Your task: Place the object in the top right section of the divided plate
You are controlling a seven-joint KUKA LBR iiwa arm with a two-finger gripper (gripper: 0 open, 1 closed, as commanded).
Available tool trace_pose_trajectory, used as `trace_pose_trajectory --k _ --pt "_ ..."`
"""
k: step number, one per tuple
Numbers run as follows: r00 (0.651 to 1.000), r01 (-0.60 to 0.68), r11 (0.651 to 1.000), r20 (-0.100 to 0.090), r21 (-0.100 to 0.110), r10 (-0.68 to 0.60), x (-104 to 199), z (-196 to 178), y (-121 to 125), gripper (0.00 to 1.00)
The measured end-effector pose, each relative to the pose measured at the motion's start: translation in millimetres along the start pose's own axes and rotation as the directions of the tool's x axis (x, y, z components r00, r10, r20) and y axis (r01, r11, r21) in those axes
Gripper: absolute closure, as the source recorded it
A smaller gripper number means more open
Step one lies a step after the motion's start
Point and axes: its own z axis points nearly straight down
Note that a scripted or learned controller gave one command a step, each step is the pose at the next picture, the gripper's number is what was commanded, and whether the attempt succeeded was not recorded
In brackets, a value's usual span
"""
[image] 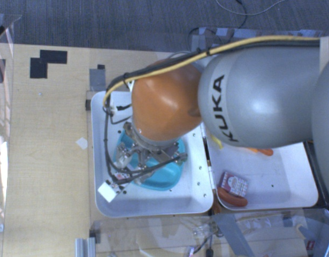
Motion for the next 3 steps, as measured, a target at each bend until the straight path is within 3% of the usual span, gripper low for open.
trace_pose_trajectory --k 2,3 --pt "1.000 -0.010 1.000 0.019 0.002 0.010 -5.3 -23.8 -1.1 1.00" --pt "0.999 -0.033 0.999 -0.004 -0.001 0.033 19.5 48.5 -12.5 1.00"
